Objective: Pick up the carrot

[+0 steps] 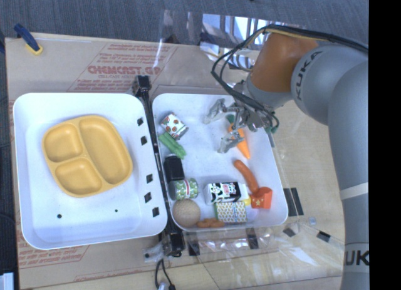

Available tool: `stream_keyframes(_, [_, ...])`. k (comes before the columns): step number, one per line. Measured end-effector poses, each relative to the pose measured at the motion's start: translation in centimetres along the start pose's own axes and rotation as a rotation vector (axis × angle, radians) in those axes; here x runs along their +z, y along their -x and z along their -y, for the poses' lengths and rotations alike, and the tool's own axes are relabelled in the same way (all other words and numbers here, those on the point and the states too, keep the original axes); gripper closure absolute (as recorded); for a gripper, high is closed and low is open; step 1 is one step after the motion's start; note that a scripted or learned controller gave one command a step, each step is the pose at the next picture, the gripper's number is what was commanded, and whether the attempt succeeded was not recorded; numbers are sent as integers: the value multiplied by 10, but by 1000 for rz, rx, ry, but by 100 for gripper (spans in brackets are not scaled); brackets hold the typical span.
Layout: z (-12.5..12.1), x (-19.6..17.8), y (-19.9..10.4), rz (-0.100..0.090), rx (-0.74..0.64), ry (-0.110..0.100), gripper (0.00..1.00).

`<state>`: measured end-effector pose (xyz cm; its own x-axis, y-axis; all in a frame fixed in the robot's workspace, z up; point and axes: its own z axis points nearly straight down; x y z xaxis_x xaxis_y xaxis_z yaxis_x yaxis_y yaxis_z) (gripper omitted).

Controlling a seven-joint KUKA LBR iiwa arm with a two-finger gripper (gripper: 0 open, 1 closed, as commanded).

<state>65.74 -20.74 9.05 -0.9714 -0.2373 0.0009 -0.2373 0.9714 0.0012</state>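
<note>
The carrot (242,145) is a small orange cone with a green top, lying in the upper right of the right bin (202,160). My gripper (221,127) hovers just left of it, low over the bin floor. Its two fingers are spread, one fingertip (215,110) toward the bin's back and the other (225,145) beside the carrot's thick end. The carrot sits near the base of that lower finger, not between the tips. The wrist hides part of the green top.
The right bin also holds a spotted can (173,126), a green vegetable (171,145), a black item (173,168), a sausage (246,175), a red block (263,198), cartons (224,190) and a ball (186,212). A yellow divided plate (88,154) lies in the left bin.
</note>
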Motion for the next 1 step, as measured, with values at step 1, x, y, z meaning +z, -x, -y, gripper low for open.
stream_keyframes(1, [-13,-2,-64,1,-101,-1,0])
